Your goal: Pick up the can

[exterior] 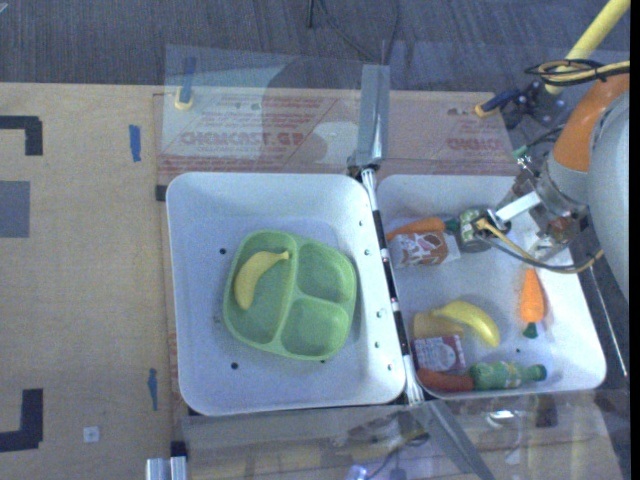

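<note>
Camera view: your gripper [552, 226] hangs over the right bin's [578, 353] far side; whether it is open or closed, you cannot tell. The can [440, 352] probably lies front-left. You're at the approach step: line up above the can, then descend.

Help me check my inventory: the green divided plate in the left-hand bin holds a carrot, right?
No. The camera view shows a banana, not a carrot, on the green divided plate in the left-hand bin.
</note>
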`<state>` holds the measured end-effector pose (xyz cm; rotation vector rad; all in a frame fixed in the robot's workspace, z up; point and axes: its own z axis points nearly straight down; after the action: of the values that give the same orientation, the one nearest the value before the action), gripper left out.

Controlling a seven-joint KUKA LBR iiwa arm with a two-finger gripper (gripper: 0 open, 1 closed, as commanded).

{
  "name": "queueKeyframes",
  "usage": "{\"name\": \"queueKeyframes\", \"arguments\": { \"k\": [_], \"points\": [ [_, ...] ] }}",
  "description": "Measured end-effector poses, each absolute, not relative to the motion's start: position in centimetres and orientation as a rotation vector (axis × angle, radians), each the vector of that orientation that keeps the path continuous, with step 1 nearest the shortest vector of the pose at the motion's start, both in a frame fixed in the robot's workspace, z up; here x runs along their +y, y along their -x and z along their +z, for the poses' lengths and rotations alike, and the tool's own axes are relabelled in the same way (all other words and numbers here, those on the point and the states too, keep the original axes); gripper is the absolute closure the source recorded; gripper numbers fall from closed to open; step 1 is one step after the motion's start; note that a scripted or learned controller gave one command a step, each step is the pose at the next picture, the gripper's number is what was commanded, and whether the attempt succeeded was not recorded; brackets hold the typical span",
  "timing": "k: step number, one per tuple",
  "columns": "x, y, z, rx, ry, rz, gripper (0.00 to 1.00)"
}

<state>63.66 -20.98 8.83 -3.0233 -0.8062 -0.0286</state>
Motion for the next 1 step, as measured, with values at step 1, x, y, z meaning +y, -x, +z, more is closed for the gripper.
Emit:
{"name": "queueKeyframes", "arguments": {
  "k": [1],
  "points": [
    [-22.13,-65.57,18.18,-0.328,3.121,0.01,0.0]
  ]
}}
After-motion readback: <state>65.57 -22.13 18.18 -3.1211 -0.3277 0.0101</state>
